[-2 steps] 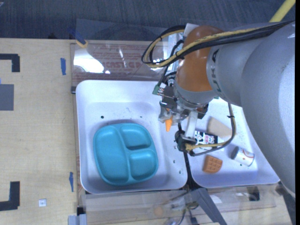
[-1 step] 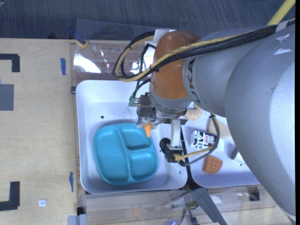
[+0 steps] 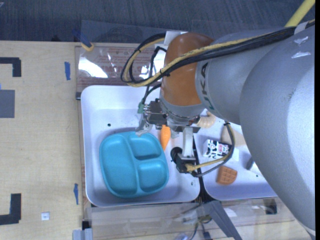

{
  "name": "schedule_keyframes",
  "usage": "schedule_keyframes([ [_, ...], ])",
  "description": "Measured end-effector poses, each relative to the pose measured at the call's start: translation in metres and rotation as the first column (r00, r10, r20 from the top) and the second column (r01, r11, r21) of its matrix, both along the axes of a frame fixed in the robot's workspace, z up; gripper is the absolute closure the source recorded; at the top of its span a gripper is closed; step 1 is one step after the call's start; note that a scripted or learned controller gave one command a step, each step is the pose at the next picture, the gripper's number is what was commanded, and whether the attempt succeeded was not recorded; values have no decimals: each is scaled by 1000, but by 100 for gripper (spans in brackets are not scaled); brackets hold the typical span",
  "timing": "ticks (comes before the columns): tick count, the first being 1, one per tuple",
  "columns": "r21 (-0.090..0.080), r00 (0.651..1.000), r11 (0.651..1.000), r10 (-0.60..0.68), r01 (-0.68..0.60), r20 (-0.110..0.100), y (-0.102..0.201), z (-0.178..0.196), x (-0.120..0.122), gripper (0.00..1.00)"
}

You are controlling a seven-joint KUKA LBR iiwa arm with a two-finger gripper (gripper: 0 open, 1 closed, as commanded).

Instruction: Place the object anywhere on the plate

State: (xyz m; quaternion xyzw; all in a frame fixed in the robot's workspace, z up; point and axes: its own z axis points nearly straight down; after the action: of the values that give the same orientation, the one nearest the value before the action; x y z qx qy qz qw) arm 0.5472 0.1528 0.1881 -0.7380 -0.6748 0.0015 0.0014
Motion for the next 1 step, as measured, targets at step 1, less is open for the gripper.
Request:
schedule_keyframes([
  [1,-3,811,811,-585,585,-1,-16,-69,-54,0],
])
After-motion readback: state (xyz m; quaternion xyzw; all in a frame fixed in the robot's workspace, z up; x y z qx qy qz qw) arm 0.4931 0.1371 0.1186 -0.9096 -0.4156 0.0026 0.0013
